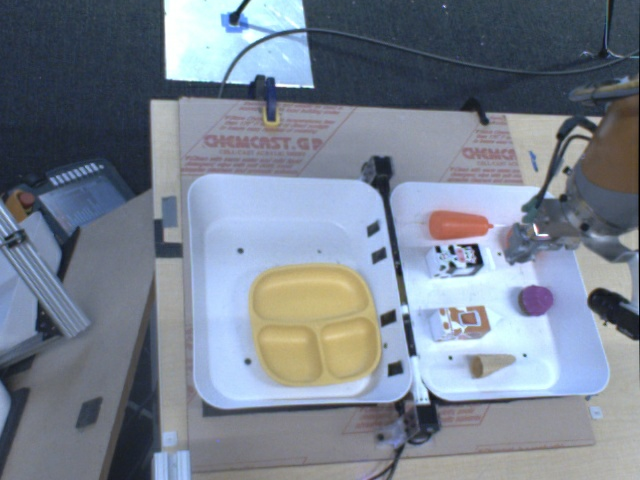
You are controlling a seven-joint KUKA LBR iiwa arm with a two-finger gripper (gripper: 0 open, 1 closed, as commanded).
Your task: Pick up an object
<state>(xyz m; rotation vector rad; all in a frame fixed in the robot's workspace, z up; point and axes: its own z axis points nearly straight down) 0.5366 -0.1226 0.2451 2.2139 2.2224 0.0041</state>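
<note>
Grey arm [610, 183] reaching from right, wrist lowered, orange-banded

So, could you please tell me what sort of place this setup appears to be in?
Probably a robotics lab bench for grasping trials: a grey arm with an orange band reaches over two shallow white plastic bins, toy items like an orange plastic carrot lie inside, and cables trail across dark carpet.

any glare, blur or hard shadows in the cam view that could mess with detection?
Camera view: even, soft lighting with faint shadows; the shiny metal sheet on the dark floor glares; the white right-hand bin runs bright but the orange carrot and purple ball read clearly; the two-finger gripper looks slightly blurred.
</note>
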